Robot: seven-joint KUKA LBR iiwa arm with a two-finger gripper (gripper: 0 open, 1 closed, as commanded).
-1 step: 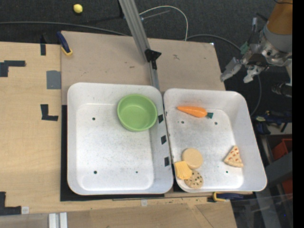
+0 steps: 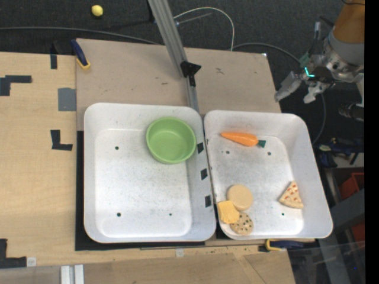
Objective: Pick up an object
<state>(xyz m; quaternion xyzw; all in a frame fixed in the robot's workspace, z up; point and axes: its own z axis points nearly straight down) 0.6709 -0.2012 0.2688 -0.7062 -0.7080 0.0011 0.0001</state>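
In the right bin [image 2: 308,158] lie an orange carrot [image 2: 240,138] near the far wall, a pizza slice [image 2: 291,196] by the right wall, and at the front a tan round biscuit [image 2: 240,196], a yellow cheese piece [image 2: 227,211] and a chocolate-chip cookie [image 2: 242,223]. A green bowl [image 2: 170,139] stands in the left bin [image 2: 106,176] near its far right corner. My gripper [image 2: 298,89] hangs outside the bins, beyond the right bin's far right corner, its two fingers spread apart with nothing between them.
A slanted metal pole [image 2: 172,31] runs down to a black clamp at the divide between the bins. Cables loop over the brown board behind the bins. A small yellow ball [image 2: 97,10] lies far back on the dark floor.
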